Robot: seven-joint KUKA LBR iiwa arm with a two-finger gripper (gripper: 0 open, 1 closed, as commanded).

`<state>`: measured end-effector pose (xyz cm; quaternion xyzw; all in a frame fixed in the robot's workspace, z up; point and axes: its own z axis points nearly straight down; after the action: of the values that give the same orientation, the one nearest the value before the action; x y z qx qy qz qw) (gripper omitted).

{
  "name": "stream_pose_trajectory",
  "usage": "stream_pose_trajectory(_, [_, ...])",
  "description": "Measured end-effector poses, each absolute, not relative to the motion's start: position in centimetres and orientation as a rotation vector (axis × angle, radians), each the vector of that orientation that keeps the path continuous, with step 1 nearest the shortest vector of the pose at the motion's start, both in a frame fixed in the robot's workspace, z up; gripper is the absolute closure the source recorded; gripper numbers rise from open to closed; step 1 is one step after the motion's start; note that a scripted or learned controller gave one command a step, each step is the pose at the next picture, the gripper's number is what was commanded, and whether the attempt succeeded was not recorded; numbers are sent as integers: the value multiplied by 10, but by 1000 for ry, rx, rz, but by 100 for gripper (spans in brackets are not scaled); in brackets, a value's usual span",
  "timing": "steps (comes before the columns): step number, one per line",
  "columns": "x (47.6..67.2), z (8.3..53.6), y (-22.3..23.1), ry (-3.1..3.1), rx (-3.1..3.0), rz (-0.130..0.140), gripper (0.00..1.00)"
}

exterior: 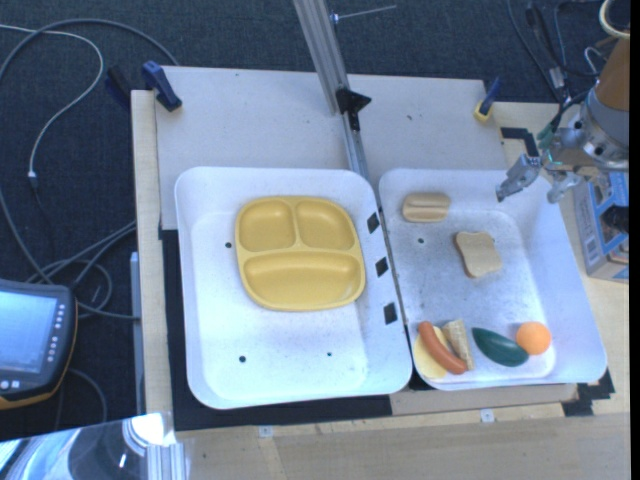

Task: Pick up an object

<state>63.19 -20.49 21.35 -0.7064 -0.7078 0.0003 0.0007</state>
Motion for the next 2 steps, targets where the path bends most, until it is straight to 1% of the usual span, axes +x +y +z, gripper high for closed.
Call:
stream_pose_trajectory(1, [632, 214, -205, -2223, -2218, 1, 0])
stream_pose_trajectory(2, [632, 171, -202, -2221, -2216, 4, 0])
